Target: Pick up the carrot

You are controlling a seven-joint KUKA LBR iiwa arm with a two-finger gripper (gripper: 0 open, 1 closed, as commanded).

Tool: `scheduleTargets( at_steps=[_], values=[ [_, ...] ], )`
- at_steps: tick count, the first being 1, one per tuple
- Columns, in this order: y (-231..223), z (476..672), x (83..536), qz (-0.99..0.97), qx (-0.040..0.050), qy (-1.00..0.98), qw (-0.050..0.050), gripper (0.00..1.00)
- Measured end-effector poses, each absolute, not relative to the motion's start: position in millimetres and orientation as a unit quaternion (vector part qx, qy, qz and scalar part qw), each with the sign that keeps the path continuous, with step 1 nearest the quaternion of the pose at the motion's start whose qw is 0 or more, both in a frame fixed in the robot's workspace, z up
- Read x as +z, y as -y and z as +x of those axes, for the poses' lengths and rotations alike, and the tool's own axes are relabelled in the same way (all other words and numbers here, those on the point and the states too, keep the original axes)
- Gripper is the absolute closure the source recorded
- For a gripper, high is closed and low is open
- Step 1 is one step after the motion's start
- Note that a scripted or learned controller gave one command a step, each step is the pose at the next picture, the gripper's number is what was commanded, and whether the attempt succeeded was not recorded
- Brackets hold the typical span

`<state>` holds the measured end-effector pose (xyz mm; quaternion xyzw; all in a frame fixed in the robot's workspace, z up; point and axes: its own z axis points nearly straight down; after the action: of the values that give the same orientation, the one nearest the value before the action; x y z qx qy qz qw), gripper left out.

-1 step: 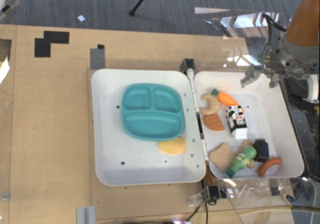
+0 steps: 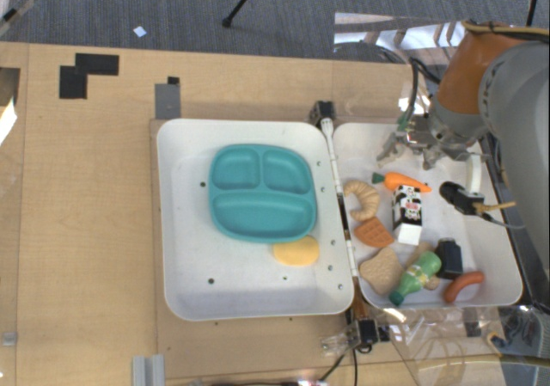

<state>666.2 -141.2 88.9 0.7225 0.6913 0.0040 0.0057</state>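
Left bin (image 2: pixel 182 277) carries a teal divided plate (image 2: pixel 262 191) laid flat in its middle. A yellow piece (image 2: pixel 296 252) lies against the plate's near edge. Neither bears on the task, and the arm has no cause to cross to this side.

Right bin (image 2: pixel 494 242) holds the clutter. At its left side a croissant (image 2: pixel 363 198) lies just beside the dividing wall, with an orange-brown slice (image 2: pixel 374 232) and a pale bread piece (image 2: pixel 381 269) nearer.

The carrot (image 2: pixel 404 180) lies flat in the far half of this bin. Its orange body runs roughly left to right, with the green end toward the croissant. It sits just beside the far end of a black-and-white carton (image 2: pixel 408 208). Whether the two touch cannot be settled.

A green bottle (image 2: pixel 417 275), a dark block (image 2: pixel 449 254) and a red sausage (image 2: pixel 464 286) are crowded into the near right corner, well apart from the carrot.

The gripper (image 2: pixel 411 155) hangs over the far end of the right bin, just beyond the carrot and slightly to its right. Its fingers (image 2: pixel 387 152) appear spread wide with nothing between them. That suits an approach, not a carry.

Assessment: the pick is not yet made. The spread looks set roughly along the carrot's length, so closing as it stands may slip off the ends. The carton and croissant close by leave little room for a finger to come down cleanly.
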Motion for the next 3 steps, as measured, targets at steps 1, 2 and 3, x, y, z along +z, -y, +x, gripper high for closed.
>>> scheduleTargets(
  at_steps=[1,2,3],
  values=[
    [109.3,615.0,88.1,0.762,0.0032,-0.648,0.003,0.0],
    [107.5,619.2,101.4,0.76,0.0079,-0.649,0.006,1.0],
    [107.7,618.9,100.9,0.761,0.0075,-0.649,0.006,0.0]
  ],
)
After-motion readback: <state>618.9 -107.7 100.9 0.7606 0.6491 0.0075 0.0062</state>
